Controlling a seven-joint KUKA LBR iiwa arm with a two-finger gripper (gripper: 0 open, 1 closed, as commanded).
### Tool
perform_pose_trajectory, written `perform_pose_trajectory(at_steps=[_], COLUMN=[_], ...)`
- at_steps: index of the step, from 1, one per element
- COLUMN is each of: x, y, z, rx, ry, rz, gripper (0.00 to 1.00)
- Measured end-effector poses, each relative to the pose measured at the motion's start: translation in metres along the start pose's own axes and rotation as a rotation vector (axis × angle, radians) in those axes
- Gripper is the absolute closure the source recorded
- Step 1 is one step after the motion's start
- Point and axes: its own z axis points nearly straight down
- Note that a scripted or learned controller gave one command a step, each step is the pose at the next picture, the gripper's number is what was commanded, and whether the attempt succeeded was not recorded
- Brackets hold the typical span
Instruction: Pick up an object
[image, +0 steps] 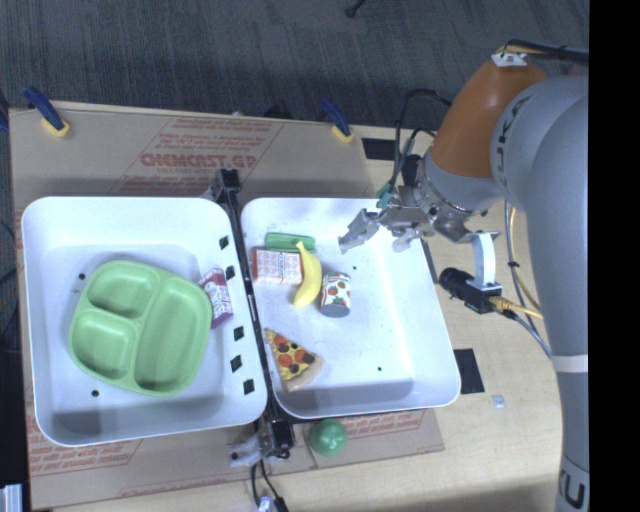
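My gripper hangs over the back of the right bin, its two fingers spread open with nothing between them. Just left and in front of it lie a yellow banana and a small red-and-white can. A red-and-white carton and a green block sit at the bin's back left. A pizza slice lies near the front left corner. The left fingertip is about a hand's width from the banana.
The left bin holds a green divided plate and a small dark red packet by its right wall. A green ball rests on the cardboard in front of the bins. Blue clamps pin the cardboard's back edge.
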Motion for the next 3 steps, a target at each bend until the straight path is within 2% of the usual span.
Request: perform_pose_trajectory(at_steps=[1, 2, 3], x=[-0.004, 0.039, 0.039], y=[-0.094, -0.118, -0.117], z=[0.126, 0.131, 0.121], rx=[0.006, 0.003, 0.003], ry=[0.002, 0.001, 0.000], rz=[0.000, -0.002, -0.008], gripper=[0.00, 0.00, 1.00])
